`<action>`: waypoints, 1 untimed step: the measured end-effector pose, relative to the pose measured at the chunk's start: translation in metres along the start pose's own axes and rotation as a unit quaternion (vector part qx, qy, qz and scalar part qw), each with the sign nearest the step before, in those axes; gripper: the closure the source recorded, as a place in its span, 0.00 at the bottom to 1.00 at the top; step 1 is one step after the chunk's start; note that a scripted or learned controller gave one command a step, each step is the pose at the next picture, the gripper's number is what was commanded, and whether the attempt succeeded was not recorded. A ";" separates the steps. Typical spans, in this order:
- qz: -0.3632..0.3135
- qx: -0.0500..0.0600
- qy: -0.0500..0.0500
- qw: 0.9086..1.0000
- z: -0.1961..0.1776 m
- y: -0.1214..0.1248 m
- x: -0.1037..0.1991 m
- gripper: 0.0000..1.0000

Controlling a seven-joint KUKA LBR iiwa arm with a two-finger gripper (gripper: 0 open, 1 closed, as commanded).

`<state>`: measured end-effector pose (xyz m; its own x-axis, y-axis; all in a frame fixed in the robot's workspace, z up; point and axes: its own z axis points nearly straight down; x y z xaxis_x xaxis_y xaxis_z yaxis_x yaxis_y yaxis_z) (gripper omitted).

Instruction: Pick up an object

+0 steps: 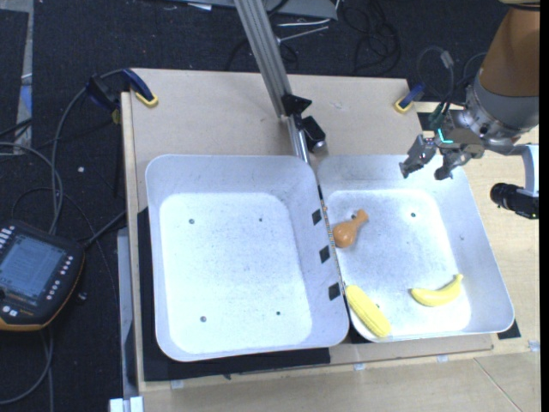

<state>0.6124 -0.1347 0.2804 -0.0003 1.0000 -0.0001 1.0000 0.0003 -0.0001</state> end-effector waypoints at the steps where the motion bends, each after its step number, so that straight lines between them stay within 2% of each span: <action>1: 0.000 0.000 0.000 1.000 0.000 0.000 0.000 0.00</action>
<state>0.6124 -0.1347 0.2804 -0.0003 1.0000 -0.0001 1.0000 0.0003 -0.0001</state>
